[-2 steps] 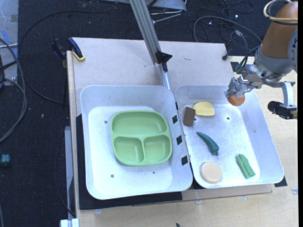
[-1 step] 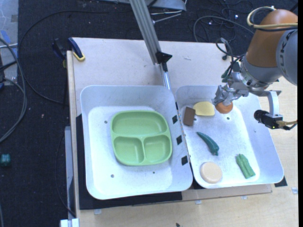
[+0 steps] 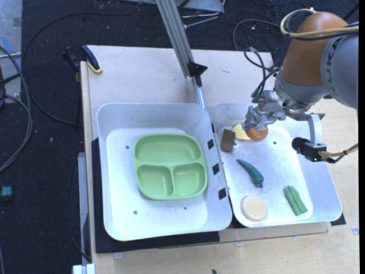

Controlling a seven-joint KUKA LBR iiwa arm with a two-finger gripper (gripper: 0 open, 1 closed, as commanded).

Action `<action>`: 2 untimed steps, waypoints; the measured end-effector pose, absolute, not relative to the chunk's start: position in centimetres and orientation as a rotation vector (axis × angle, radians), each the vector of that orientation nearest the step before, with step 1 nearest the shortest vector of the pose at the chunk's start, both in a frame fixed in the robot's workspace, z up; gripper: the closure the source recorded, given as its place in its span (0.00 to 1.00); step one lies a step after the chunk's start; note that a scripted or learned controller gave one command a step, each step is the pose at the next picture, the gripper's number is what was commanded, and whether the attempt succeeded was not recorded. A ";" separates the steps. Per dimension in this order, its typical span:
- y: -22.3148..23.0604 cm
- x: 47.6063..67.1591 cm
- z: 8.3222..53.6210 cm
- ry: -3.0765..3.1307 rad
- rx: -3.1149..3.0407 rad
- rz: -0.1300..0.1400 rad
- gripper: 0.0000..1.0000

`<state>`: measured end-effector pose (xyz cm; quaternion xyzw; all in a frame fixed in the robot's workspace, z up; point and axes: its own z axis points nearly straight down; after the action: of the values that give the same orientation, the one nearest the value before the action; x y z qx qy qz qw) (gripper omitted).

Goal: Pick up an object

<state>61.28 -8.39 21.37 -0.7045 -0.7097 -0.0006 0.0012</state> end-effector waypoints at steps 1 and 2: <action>-3.3 59.7 20.8 -2.227 -2.212 0.001 1.00; 1.9 57.3 20.3 -2.227 -2.210 0.002 1.00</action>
<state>57.32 1.94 20.27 -0.7045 -0.7097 0.0007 0.0021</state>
